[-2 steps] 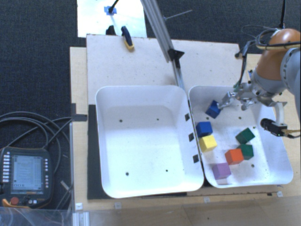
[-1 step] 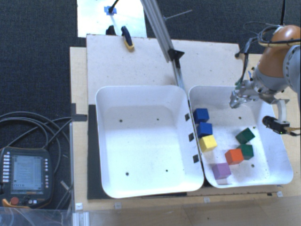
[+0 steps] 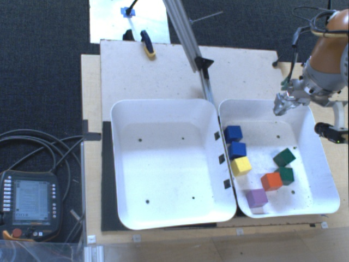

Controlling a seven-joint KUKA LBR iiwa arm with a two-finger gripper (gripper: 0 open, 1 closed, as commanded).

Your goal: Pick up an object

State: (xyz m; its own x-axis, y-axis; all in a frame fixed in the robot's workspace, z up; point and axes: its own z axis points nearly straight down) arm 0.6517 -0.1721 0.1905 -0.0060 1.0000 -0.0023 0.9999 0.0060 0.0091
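Observation:
Several small blocks lie in the right bin. Two blue blocks and a yellow block line its left wall. A purple block sits near the front. An orange block touches a green block, and a second green block lies just behind them. My gripper hangs over the bin's back right part, apart from every block, with nothing seen in it.
The left bin stands beside the right one. A metal pole slants down to the bins' shared back corner. A blue and yellow tool lies on the board behind. A teach pendant and cables sit at the left.

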